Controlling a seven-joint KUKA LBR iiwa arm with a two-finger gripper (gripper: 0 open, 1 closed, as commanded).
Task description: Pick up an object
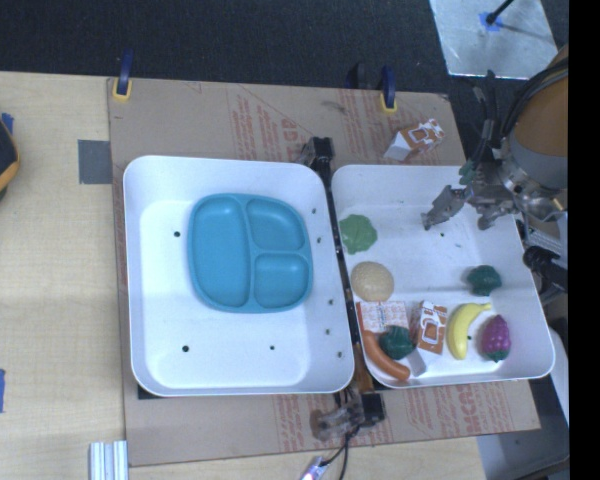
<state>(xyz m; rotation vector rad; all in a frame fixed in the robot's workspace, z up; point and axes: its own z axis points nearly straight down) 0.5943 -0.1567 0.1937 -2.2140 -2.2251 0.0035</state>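
From above, two white bins sit side by side on a cardboard sheet printed with faint red lettering too blurred to read. The left bin (pixel 155 368) carries a blue divided plate (pixel 250 252) near its middle. The right bin (pixel 400 183) holds a green leafy piece (pixel 358 232) by its left wall and a tan round item (pixel 372 280) below that. Along its near edge lie a sausage (pixel 384 361), a dark green item (pixel 396 342), two small printed packets (pixel 408 322) with illegible labels, a banana (pixel 463 328) and a purple fruit (pixel 495 339). Another green item (pixel 483 279) sits by the right wall. The gripper (pixel 469 208) hangs over the bin's far right corner, fingers spread apart with nothing between them. A small carton (pixel 416 139) lies on the cardboard beyond the bin.
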